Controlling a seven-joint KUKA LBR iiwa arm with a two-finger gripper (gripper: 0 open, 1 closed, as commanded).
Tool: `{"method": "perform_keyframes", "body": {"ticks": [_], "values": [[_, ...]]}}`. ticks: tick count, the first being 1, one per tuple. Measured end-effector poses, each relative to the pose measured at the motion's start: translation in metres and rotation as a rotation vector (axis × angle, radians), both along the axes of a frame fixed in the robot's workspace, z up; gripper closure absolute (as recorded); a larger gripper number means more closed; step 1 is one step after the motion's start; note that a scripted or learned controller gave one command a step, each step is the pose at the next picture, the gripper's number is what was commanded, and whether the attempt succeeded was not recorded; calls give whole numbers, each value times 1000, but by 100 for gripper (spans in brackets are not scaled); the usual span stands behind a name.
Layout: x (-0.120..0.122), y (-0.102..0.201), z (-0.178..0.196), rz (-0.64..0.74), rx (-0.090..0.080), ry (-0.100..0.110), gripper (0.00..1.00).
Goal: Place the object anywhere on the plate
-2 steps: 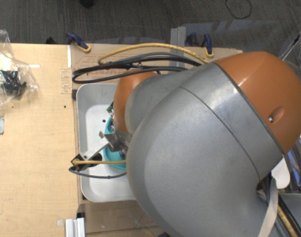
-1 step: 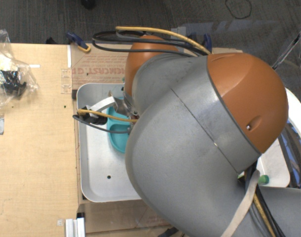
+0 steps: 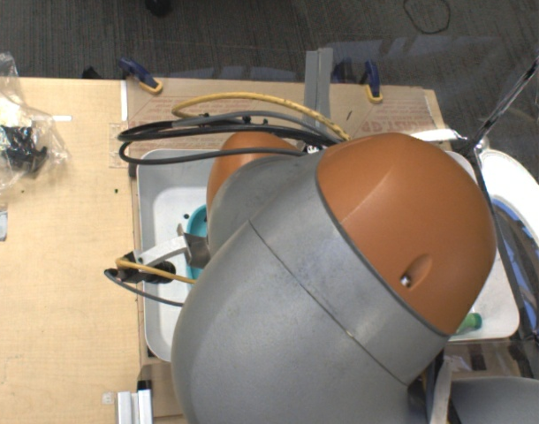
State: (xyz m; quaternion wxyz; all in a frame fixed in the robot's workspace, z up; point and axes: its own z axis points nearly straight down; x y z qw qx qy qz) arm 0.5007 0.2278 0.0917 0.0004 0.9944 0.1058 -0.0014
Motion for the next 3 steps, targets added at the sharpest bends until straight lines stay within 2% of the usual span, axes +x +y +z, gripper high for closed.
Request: {"method": "perform_keyframes", "body": {"ticks": [1,2,3], "values": [[-21,-50,63,155,-1,3,100],[17,-80,0,202,0,3,100],[14,-12,27,353,0,2,100]]}}
